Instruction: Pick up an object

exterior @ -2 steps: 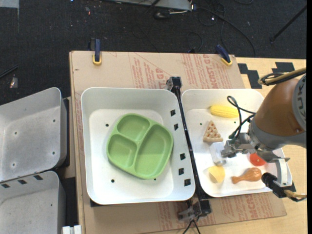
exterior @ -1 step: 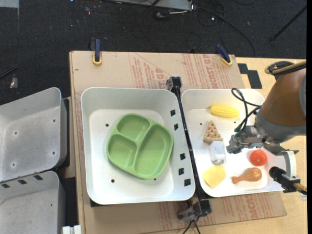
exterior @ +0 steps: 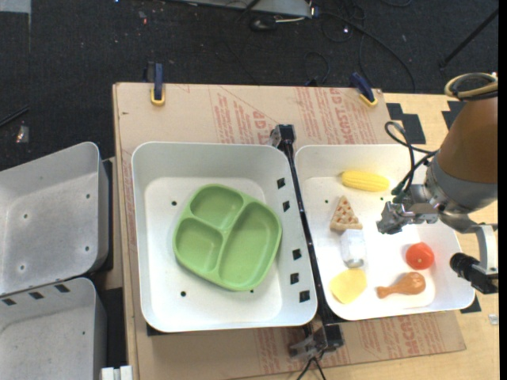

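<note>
Down at the near edge of the right bin (exterior: pixel 317 236) sits a yellow disc-shaped piece (exterior: pixel 348 286), and just to its right lies a brown toy drumstick (exterior: pixel 404 286), knob end pointing left. A step further up, a red tomato (exterior: pixel 420 256) rests close to the drumstick, while a small pale, clear-looking object (exterior: pixel 353 248) lies above the yellow disc. Beyond that, a tan pizza-slice wedge (exterior: pixel 343 214) points up toward the far wall, nearly touching the pale object. The gripper (exterior: pixel 390 222) hangs over the bin floor between the wedge and the tomato, dark and blurred; whether it is spread or closed, I can't tell, and nothing shows in its grasp. Farthest back in this bin lies a yellow corn cob (exterior: pixel 365 181), on its side. Over in the left bin (exterior: pixel 150 212), a green three-compartment plate (exterior: pixel 228 235) sits tilted on the floor. The grey arm (exterior: pixel 467 161) comes in from the right.
</note>
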Controlling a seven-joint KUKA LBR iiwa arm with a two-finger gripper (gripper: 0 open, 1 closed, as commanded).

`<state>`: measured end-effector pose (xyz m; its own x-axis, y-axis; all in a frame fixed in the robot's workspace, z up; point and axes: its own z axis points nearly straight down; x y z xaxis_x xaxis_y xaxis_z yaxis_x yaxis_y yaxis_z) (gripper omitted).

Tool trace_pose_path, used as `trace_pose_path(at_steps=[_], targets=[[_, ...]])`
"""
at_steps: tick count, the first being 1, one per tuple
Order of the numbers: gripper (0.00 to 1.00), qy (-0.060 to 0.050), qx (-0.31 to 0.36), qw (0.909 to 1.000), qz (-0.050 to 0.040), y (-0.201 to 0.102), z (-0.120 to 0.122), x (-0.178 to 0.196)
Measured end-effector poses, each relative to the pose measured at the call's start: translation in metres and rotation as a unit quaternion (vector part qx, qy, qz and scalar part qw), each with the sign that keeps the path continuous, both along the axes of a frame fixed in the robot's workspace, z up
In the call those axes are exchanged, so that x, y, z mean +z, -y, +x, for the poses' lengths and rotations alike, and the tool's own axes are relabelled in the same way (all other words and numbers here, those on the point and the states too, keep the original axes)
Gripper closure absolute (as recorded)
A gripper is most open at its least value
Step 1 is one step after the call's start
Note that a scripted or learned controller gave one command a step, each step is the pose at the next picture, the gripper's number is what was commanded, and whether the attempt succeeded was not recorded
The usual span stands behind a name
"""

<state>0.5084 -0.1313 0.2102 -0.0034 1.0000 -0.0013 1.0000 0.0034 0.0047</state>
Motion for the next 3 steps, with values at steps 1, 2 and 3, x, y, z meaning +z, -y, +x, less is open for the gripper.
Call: trace_pose_path(at_steps=[1, 2, 3], targets=[[1.00, -0.001, 0.000, 1.0000, 0.0001, 0.000, 0.001, 0.039], [1.00, -0.003, 0.002, 1.0000, 0.0012, -0.052, -0.008, 0.036], [1.00, -0.003, 0.002, 1.0000, 0.0015, -0.103, -0.008, 0.023]])
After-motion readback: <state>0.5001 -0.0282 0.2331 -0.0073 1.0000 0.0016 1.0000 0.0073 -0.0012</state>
